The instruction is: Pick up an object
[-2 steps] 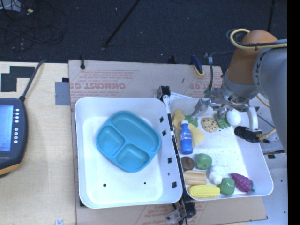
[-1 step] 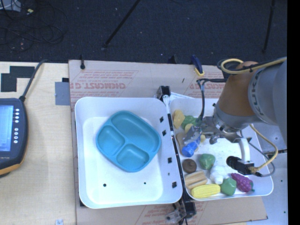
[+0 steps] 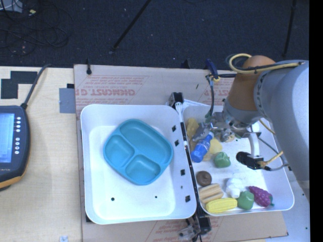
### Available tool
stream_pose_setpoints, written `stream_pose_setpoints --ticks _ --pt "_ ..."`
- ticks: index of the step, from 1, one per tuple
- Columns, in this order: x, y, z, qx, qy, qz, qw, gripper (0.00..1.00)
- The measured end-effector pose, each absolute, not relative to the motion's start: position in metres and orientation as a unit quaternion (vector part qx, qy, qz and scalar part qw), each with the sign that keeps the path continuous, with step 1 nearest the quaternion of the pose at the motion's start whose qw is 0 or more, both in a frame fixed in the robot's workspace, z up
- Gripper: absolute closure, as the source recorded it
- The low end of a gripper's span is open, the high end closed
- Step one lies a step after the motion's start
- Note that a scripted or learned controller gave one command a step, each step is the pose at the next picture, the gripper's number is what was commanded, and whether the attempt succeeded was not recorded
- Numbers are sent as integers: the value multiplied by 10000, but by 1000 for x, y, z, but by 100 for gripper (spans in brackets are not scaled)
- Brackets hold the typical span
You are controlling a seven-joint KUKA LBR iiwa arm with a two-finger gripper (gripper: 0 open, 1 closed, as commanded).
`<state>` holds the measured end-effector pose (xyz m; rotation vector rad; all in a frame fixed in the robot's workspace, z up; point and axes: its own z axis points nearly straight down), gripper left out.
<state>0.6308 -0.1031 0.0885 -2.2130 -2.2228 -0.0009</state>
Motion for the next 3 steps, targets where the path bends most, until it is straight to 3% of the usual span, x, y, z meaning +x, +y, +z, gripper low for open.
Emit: stream_pose_setpoints --ticks 1,2,3 --pt "562 -143 92 -7081 -7061 -34 -27 0" --pt "513 -121 91 -7088 -7053 -37 -51 0" --pt "582 -104 90 -7063 -7079 -14 -24 0"
